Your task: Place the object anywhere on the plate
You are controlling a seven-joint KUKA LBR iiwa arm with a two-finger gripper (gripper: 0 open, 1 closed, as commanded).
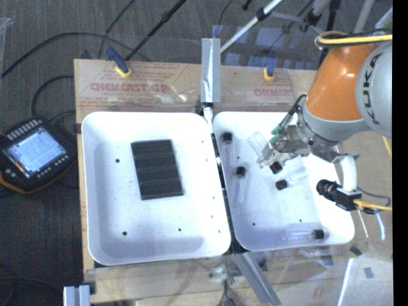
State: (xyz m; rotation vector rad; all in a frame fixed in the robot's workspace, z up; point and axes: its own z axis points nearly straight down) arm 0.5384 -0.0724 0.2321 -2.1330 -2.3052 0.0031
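The plate [157, 168] is a dark ribbed rectangle lying flat in the middle of the left bin [102, 234]. Several small clear pieces with black caps lie scattered in the right bin [255, 231]: one at the bin's far left [226, 137], one near its middle [241, 170], one further right [280, 184]. My gripper [273, 159] hangs low over the right bin's far half, right beside a clear piece [257, 143] and above another black-capped one [275, 167]. The wrist hides what lies directly under it.
A clear tube with a black end [303, 235] rests along the right bin's near wall. A black cable connector [333, 192] sticks out at the arm's right. A teach pendant [33, 153] sits on the floor to the left of the bench.
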